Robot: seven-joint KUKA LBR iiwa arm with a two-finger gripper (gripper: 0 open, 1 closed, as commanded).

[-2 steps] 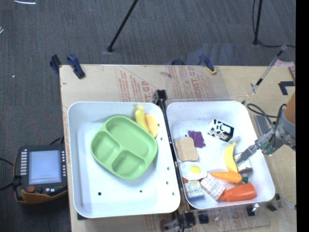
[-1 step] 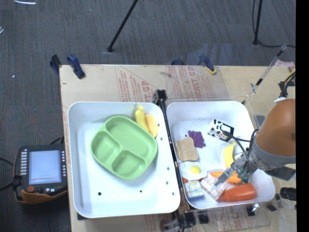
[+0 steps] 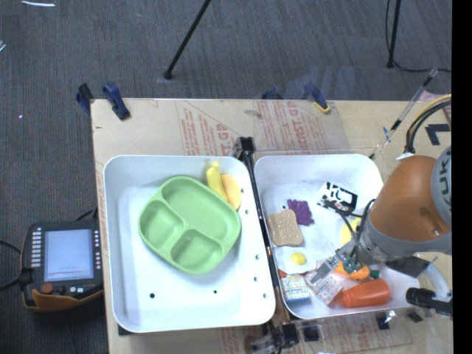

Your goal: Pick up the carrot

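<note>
The carrot (image 3: 357, 272) is seen in the right bin (image 3: 369, 167), just above an orange bottle (image 3: 365, 293). It is touched by the gripper (image 3: 346, 260); whether the jaws are spread or closed cannot be told. Farther off, a bread slice (image 3: 285, 228) and a purple piece (image 3: 300, 211) are found.

gripper (image 3: 341, 264) low in the right bin (image 3: 317, 169), touching the carrot (image 3: 359, 273), beside an orange bottle (image 3: 365, 294).

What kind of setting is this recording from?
Likely a robotics lab, not a kitchen: two white bins of toy food sit on a clamped cardboard bench top, a teach pendant lies on carpet, and tripod legs stand behind.
</note>
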